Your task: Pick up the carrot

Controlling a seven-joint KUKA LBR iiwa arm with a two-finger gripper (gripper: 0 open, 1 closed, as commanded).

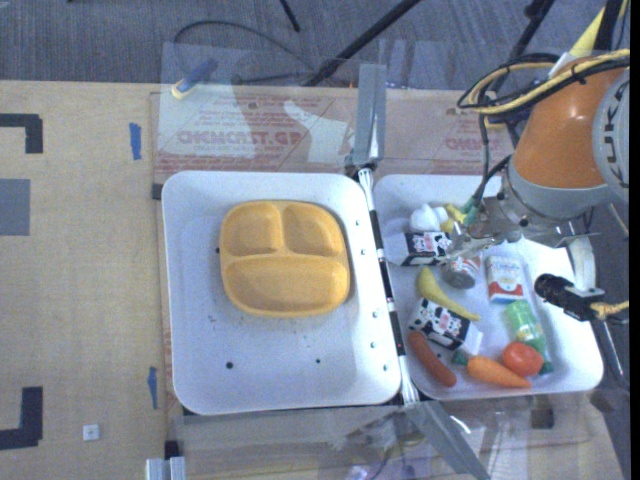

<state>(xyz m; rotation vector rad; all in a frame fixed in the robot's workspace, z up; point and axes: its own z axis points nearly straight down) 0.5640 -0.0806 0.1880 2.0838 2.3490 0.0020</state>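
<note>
Claw point(468, 251) low over right bin point(590, 368), jaw state impossible to tell. Carrot point(497, 372), tapered, smooth orange, lying near bin's front edge beside red tomato point(522, 358). Yellow compartment tray point(285, 257), glossy plastic, in left bin point(190, 308). Pale wooden bench point(70, 268); grey carpet beyond.

The arm point(575, 138) is grey with a broad, rounded orange band above the wrist. Yellow and black cables point(520, 78) loop beside it. Its gripper point(470, 238) is pale metal.

Orange carrot point(497, 372) lying flat, near front edge of right bin point(590, 368).
</note>
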